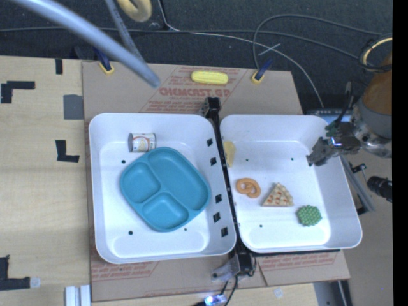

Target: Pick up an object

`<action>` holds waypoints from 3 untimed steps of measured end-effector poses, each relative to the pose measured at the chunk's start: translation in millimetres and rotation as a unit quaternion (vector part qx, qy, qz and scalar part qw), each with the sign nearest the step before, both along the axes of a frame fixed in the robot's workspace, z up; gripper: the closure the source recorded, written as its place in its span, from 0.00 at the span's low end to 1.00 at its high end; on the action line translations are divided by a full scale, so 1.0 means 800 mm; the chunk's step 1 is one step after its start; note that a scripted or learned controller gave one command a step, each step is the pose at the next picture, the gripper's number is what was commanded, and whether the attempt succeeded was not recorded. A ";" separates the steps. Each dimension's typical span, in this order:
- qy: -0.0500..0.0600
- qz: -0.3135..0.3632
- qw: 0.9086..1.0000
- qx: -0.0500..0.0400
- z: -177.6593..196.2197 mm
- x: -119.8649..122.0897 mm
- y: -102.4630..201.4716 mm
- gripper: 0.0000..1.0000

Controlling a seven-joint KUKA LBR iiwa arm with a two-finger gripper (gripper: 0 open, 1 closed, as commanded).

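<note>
**Setting: robotics lab bench**

A test rig, not a home. 2 shallow white bins (pixel 95 171) sit side by side on a printed cardboard sheet (pixel 185 94) held by clamps (pixel 260 74). Black tape marks (pixel 64 148) dot the pale wood bench (pixel 38 190). Loose cables (pixel 299 43) cross dark carpet. Contents are toys: a blue divided plate (pixel 164 188), plastic food pieces (pixel 277 196).

The claw (pixel 317 157) hangs seemingly empty, fingers unclear.
</note>
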State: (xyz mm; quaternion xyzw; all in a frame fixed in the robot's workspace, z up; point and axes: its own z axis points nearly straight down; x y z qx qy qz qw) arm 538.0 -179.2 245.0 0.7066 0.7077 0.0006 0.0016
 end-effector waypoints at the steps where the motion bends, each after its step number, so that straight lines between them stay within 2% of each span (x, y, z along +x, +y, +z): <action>1: 0.002 0.002 1.000 0.001 0.000 0.010 0.069 1.00; 2: 0.002 0.002 1.000 0.001 -0.015 0.039 0.127 1.00; 3: 0.002 0.003 1.000 0.001 -0.005 0.058 0.191 1.00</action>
